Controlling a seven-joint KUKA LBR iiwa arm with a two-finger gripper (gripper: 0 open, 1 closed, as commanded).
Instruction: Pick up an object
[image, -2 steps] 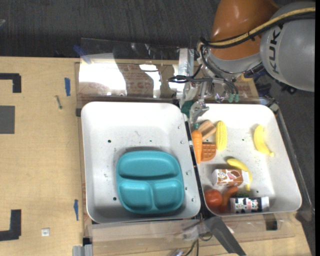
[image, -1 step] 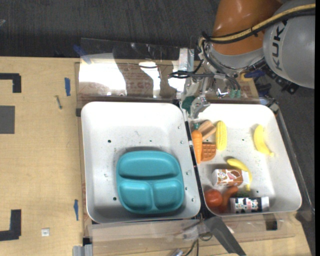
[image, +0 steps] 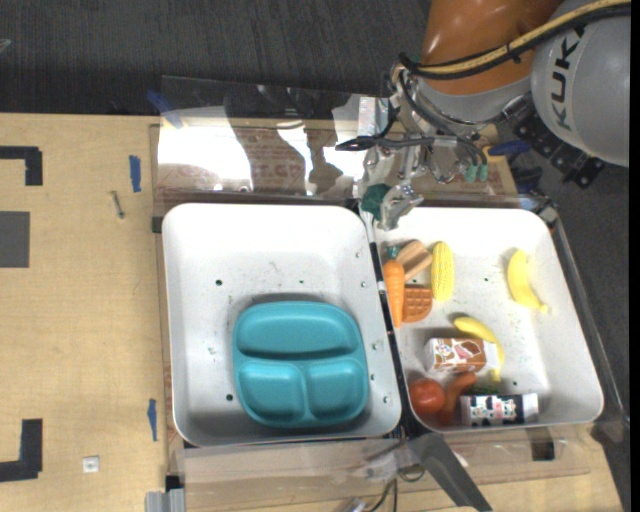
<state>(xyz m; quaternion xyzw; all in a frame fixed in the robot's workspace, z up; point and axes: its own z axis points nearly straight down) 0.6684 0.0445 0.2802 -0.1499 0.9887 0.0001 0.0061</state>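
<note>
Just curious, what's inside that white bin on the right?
The right bin holds toy food: corn, a carrot, a waffle, two bananas, a tomato, a carton and a bottle. Anything beneath them is hidden.

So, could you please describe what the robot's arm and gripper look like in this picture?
The arm is light grey with rounded casings and part of a dark KUKA marking. An orange band sits above the wrist, crossed by yellowish cables. The gripper is a cluttered metal assembly with thin wires and a small teal part.
</note>
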